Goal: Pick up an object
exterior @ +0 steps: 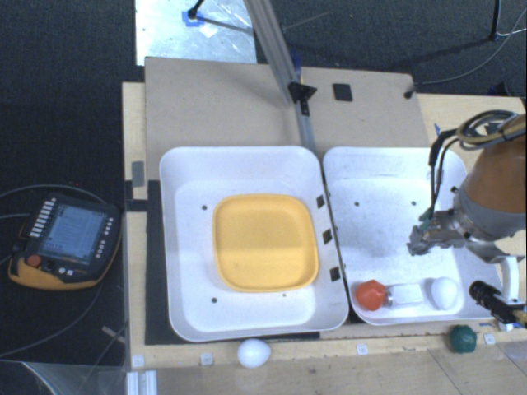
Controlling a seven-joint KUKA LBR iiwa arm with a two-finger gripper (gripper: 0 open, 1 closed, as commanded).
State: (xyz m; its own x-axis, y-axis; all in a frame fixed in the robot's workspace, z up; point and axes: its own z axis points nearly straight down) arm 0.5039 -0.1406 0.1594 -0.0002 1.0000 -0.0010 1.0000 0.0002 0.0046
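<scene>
In the right bin (370, 196) a red ball (371, 295) lies near the front edge, with a clear small bottle-like thing (404, 294) and a white egg-shaped ball (444, 292) in a row to its right. My gripper (427, 239) hangs over the right part of that bin, behind and above the row of objects. Nothing shows between its tips. The orange band of the arm (496, 179) rises above it at the right edge.
The left bin (185, 220) holds a yellow square plate (265, 242). A white ball (254, 353) lies on the bench in front of the left bin. A dark green ball (463, 338) sits on the bench by the right bin's front corner. A pendant (62, 241) lies far left.
</scene>
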